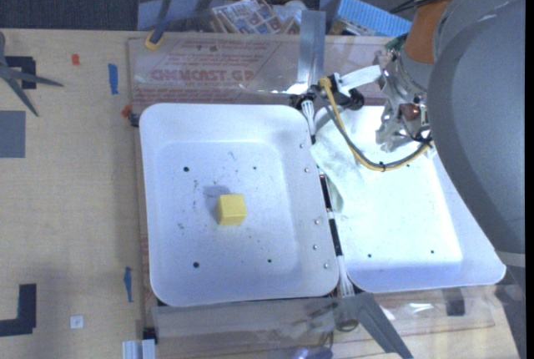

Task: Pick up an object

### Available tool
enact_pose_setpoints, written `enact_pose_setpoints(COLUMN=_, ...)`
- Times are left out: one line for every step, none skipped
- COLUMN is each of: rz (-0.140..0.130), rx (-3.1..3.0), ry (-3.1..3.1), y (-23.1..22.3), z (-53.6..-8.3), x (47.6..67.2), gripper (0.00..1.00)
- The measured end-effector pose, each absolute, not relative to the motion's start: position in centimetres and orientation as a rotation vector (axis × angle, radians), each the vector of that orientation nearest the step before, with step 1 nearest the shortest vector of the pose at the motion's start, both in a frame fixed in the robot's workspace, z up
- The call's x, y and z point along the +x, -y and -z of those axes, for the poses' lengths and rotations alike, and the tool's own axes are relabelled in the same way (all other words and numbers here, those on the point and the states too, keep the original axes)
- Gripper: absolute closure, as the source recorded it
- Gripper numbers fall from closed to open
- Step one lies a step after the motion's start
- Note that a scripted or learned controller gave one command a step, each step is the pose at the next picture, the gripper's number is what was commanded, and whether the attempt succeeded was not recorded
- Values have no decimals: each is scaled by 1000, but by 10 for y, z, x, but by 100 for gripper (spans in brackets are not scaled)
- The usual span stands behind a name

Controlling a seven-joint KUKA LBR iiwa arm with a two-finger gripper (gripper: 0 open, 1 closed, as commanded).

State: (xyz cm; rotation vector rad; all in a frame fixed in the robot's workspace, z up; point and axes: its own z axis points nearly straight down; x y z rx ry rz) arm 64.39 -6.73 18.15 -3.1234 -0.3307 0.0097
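- A small yellow block (232, 209) lies in the left bin (167, 149), a little left of the middle of its floor and nearer the front wall than the back, well apart from every wall.
- The block sits flat, slightly turned against the bin's edges, with nothing touching it.
- Dark specks and a faint grey smudge mark the left bin's floor around the block.
- The right bin (417, 257) stands just beside the left one, their inner rims meeting along a line of small fasteners.
- The arm (484, 98) comes in over the right bin's far right corner, its grey body covering that side of the bin.
- The gripper (400, 128) hangs over the back part of the right bin, well apart from the block; the jaws are too cluttered to read, so I cannot tell how they stand or whether anything is in them.
- A yellow cable (355, 144) loops from the back rim between the bins toward the gripper.
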Motion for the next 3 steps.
enact_pose_setpoints(rz=-7, rx=-3127, ry=312, y=-3, z=-339, x=606, gripper=100)
enact_pose_setpoints(rz=-16, rx=-3120, ry=350, y=33, z=-188, x=649, gripper=100)
enact_pose_setpoints(rz=-27, rx=-3120, ry=354, y=33, z=-195, x=649, gripper=100)
